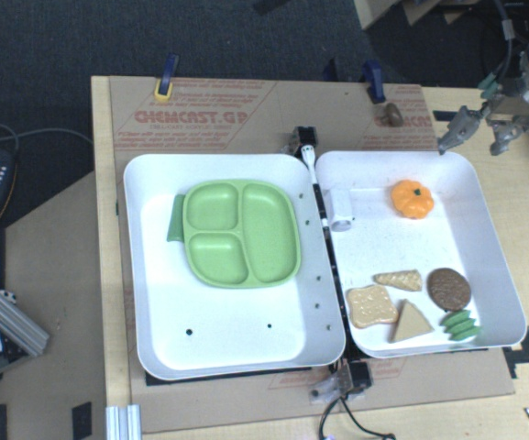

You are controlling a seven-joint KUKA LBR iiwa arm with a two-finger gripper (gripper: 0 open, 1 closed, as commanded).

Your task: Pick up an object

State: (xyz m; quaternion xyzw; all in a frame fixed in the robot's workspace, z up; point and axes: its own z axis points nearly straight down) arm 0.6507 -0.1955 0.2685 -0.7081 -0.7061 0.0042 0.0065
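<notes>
My gripper (479,136) hangs at the upper right, over the bench just beyond the far right corner of the right bin (493,236). Its two fingers (454,133) are spread apart and open, with nothing between them. In the right bin, a small orange pumpkin (412,199) lies near the far side, below and left of the gripper. Toward the near side lie a round brown cookie (448,288), a cracker (399,280), a bread slice (372,306), a tan wedge (412,322) and a green pea pod (460,325).
The left bin (154,273) holds a green divided plate (242,232). A small white cylinder (340,220) lies at the right bin's left wall. Clamps (164,79) sit on the cardboard board's far edge. Cables hang near the arm at the upper right.
</notes>
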